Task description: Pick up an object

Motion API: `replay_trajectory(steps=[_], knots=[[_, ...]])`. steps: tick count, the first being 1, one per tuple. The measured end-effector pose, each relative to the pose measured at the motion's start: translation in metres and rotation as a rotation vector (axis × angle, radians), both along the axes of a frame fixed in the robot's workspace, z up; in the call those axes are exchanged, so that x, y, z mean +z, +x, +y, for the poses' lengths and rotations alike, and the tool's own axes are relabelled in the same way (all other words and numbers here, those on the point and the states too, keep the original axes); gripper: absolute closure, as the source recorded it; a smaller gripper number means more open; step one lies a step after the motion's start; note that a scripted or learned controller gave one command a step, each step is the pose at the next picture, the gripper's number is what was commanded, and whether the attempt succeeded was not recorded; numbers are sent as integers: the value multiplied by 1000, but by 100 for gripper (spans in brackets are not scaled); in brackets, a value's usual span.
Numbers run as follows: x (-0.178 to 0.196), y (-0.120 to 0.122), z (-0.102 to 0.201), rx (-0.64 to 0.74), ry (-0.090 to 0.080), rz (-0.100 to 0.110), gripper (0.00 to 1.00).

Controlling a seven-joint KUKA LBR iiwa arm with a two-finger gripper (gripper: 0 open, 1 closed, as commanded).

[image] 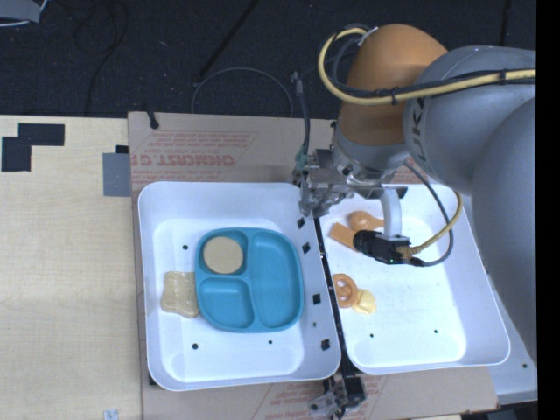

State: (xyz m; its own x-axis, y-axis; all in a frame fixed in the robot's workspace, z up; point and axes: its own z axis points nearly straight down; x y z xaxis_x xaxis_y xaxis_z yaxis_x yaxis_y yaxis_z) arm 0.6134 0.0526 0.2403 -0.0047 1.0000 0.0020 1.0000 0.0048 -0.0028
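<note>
**Arm low over the right bin, no object lifted yet**

Pale wooden bench [61, 261], cardboard sheet [219, 147] under two shallow white bins set side by side. Dark floor and loose cables behind.

Left bin [166, 357]: blue divided plate [262, 287] near the middle, a round tan disc [222, 255] in its upper-left compartment. A pale, bread-like piece [179, 294] lies on the bin floor, touching the plate's left edge.

Right bin [437, 339]: orange food-like piece [360, 221] near the back, a second one [341, 234] just beside it, and a pretzel-shaped item with a yellow bit [350, 293] nearer the front, close to the dividing wall. A black part on a cable [381, 248] hangs by the orange pieces; looks like part of the arm's fittings rather than bin contents.

Arm [455, 103] reaches in from the right, wrist over the back-left corner of the right bin. Gripper [315, 191] sits at the dividing wall between the bins, near the orange pieces. Its state: cannot tell, the metalwork is too dark and cluttered.

Judgement: candidates for the pick are the right-bin pieces, being nearest the tool. Nothing appears to be carried. Risk: the tool is close to the bin wall, so a descent here may strike the rim rather than an object.
</note>
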Motion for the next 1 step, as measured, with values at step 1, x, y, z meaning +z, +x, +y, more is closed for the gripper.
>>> replay_trajectory(steps=[1], knots=[[1, -2, 57, 0, 0, 0, 100]])
